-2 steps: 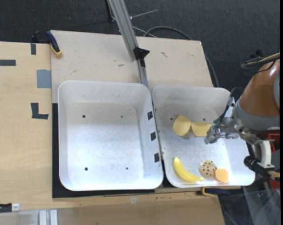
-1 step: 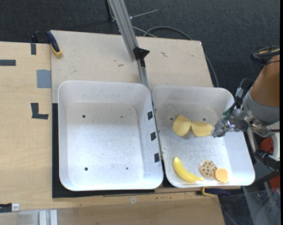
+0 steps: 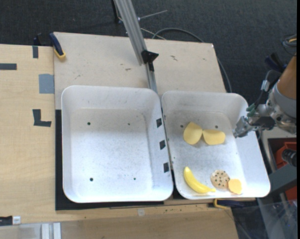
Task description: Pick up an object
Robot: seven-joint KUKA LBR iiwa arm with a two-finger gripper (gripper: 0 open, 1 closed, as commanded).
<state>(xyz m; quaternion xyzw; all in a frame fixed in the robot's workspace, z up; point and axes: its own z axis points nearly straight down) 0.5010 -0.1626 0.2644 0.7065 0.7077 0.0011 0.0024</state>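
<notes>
The right bin (image 3: 249,158) holds two pale yellow pieces, one rounded (image 3: 192,133) and one wider (image 3: 214,137), side by side near its middle. A yellow banana (image 3: 196,181) lies at the bin's front, with a speckled cookie (image 3: 220,179) and a small orange piece (image 3: 235,185) to its right. My gripper (image 3: 241,129) hangs at the bin's right wall, just right of the wider yellow piece and apart from it. Nothing shows between its fingers.
The left bin (image 3: 70,133) stands beside the right one. A metal pole (image 3: 132,26) slants in from the top to the gap between the bins. A blue and yellow clamp (image 3: 57,46) sits at the bench's back left corner.
</notes>
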